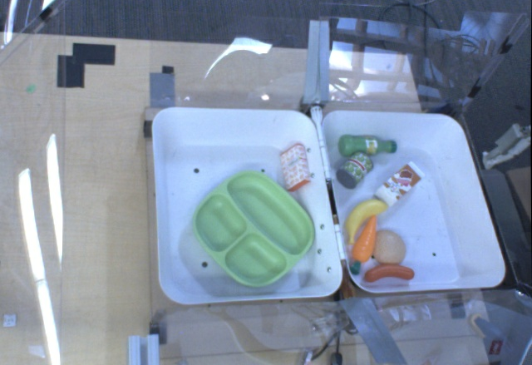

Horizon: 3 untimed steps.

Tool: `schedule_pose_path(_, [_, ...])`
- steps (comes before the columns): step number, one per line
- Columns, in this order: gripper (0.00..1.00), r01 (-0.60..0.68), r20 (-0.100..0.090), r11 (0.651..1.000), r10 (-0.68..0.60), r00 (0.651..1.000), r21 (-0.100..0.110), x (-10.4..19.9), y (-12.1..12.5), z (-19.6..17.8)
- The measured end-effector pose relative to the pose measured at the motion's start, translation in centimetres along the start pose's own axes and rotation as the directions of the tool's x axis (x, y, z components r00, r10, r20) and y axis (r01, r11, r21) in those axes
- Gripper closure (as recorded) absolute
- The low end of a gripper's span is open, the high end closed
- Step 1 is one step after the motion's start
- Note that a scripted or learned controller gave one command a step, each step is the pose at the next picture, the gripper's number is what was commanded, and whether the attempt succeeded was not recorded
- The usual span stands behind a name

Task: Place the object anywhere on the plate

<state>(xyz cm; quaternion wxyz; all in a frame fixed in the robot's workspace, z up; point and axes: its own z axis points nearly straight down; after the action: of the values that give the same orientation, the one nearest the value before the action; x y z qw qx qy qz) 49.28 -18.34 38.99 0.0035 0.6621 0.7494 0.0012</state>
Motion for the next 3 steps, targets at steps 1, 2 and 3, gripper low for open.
schedule_pose_path(1, [0.0,-0.165,0.0,0.986,0.165,0.986,-0.002,-2.1,-0.7,0.0])
schedule_pose_path(2, [0.0,-0.153,0.0,0.988,0.153,0.988,-0.003,1.7,-0.2,-4.7])
schedule_pose_path(3, [0.0,0.003,0.0,1.0,-0.003,1.0,-0.002,2.8,0.2,-4.7])
